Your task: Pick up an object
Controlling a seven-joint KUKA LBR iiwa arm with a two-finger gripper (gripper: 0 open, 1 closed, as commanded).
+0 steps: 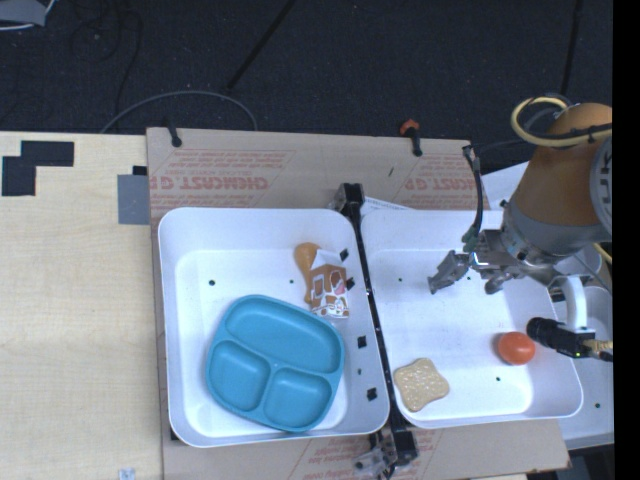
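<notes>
Two bins: we see the gripper [468, 273] spread, holding nothing, above the right bin [455, 230], tomato [516, 348] nearby.

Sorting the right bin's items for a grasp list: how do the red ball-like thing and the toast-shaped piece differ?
The red round object looks rounded and bulging; the toast slice lies flat. The red round object sits near the bin's right side; the toast slice lies at the front-left corner. One is red-orange, the other tan. Both rest loose in the right bin.
</notes>
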